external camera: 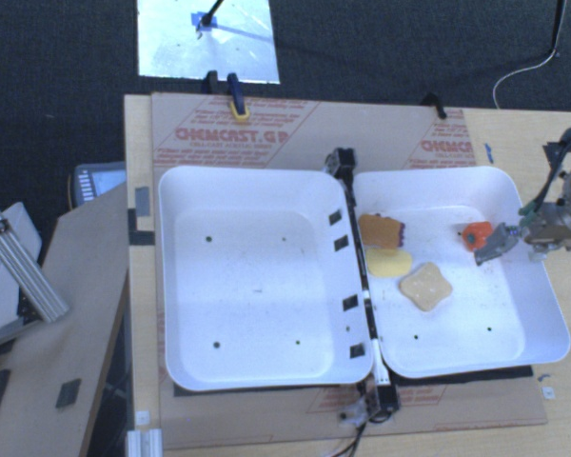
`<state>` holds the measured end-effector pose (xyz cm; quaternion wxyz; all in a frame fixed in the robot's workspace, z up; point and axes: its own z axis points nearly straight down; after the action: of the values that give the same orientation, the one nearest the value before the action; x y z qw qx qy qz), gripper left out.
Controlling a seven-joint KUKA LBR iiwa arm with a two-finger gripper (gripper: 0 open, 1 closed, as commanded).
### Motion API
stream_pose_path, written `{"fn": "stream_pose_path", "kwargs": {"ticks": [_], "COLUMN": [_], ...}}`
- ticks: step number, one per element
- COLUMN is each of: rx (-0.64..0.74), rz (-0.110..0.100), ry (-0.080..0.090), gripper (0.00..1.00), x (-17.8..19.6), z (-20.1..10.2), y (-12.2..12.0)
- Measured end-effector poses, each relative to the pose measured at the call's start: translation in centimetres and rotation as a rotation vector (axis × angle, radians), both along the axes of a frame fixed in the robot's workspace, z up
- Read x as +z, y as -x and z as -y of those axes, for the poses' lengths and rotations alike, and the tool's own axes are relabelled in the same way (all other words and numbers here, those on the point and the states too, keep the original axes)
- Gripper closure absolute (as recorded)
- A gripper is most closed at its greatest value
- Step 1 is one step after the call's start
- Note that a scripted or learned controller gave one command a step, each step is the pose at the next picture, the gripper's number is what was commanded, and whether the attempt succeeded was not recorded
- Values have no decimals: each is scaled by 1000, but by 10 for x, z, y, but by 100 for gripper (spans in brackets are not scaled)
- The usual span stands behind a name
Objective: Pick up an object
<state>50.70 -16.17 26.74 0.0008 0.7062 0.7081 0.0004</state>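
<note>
Reaching in over the right bin (514, 346), the gripper (493, 243) sits just beside a small orange object (474, 235), its finger state impossible to tell, while a brown block (382, 230), yellow piece (389, 263) and tan piece (425, 287) lie well apart

A shiny metal sheet (207, 27) is lying at 12 o'clock beyond the bench; a grey tablet (99, 182) is sitting at 9 o'clock.

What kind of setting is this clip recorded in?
Probably a robotics lab's grasping test bench: two white bins clipped side by side on a wooden bench, a robot gripper reaching in, small items such as an orange object.
</note>
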Motion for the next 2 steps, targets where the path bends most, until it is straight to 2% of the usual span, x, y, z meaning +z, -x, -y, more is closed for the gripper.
{"fn": "stream_pose_path", "kwargs": {"ticks": [1, 2], "rx": [3, 9], "rz": [4, 6], "ry": [1, -3], "gripper": [100, 100], "x": [11, 62], "z": [0, -78], "y": [-1, 19]}}
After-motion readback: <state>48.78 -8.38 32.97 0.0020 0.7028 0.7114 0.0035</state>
